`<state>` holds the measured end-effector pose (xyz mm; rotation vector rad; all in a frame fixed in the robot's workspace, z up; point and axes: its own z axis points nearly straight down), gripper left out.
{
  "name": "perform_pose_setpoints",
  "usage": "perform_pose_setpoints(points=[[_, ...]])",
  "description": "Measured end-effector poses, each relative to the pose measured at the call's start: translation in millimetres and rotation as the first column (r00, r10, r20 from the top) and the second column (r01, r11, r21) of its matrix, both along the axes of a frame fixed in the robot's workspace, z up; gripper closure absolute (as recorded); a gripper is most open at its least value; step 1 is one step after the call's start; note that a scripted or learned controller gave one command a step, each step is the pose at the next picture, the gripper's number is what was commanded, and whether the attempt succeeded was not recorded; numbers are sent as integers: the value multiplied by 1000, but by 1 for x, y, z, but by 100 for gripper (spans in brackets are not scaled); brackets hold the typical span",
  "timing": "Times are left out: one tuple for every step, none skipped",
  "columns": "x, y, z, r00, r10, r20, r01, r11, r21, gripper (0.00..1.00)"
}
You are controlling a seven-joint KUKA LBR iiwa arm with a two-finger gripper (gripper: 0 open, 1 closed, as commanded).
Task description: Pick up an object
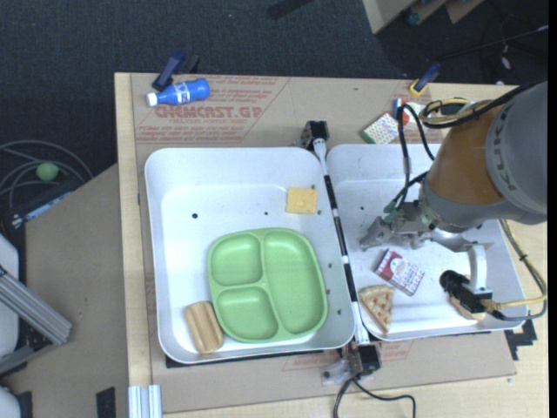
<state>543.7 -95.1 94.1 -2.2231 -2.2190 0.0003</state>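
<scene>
Since the task names no particular object, anything loose in the bins counts, and the gripper sits low over the right bin, so the target is likely there. The arm comes in from the right and leans down over that bin's middle. Cannot tell how far the gripper is open, as the view is too cluttered there, and nothing is seen in its hold.

Closest candidate is a red-and-white packet, lying flat on the bin floor just beside the gripper, toward the near edge. A pizza slice toy lies flat close to the packet, near the bin's front left corner. Both are thin and flat, so I judge either will be hard to pinch from above.

The left bin holds a green divided plate, a yellow square beyond it near the divider, and a tan block against the plate's front left. All are well apart from the gripper, so probably not this try's target.

On the desk behind the bins lies a blue bottle, out of play.

Stage looks like approach or descent, with the grasp not yet confirmed.
</scene>
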Motion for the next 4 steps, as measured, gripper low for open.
perform_pose_setpoints(points=[[-51,-11,-10,1000,1,-2,-1,1000,0,0],[26,-34,-9,1000,2,2,-2,1000,-1,0],[-35,-3,-10,1000,2,-2,-2,1000,1,0],[3,-26,-9,1000,2,2,-2,1000,-1,0]])
